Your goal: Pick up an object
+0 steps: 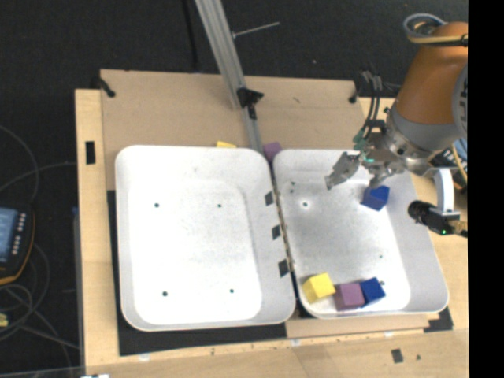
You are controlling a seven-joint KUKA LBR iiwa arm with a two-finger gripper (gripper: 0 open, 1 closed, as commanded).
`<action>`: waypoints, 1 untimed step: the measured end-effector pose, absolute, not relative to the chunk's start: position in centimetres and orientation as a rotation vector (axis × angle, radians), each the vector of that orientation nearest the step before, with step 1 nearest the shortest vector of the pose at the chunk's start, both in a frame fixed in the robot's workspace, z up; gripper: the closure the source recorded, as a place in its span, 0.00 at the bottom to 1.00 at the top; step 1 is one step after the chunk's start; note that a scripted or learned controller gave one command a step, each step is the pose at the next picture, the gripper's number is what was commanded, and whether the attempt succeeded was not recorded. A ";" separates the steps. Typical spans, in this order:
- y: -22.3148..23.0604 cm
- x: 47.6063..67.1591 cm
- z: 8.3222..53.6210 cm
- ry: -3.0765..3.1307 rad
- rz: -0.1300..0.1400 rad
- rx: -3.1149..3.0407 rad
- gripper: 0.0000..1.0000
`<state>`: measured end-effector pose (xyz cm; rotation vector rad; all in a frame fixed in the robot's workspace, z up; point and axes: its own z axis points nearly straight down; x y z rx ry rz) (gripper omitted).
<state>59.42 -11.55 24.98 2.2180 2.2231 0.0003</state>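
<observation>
A: Gripper [358, 166] first, from the one camera above the bench: it hangs over the upper part of the right bin [346, 242], at the end of the grey arm with the orange band [433, 69] that reaches in from the right. One grey finger slants down and to the left; whether the pair stands apart or together, I cannot tell from this angle.

B: Does it hold anything?

A: Nothing that I can see between them. The nearest candidate is a blue block [376, 198], lying on the bin floor just beside the gripper, below and a little to the right of it in the picture. The block looks close to a cube, tilted a bit, so I would not call any long axis.

B: What else is there to pick?

A: Three blocks sit together along the lower wall of the same bin: a yellow block [318, 287], a purple block [349, 296] touching it, and a second blue block [372, 290] against the purple one. They are well apart from the gripper.

B: So the coming move?

A: My judgement: shift slightly toward the arm's own side and down onto the lone blue block. It stands free, which should make closing on it easier than on the crowded three.
</observation>
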 end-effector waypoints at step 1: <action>-18.7 58.1 24.7 2.212 -0.004 2.224 0.00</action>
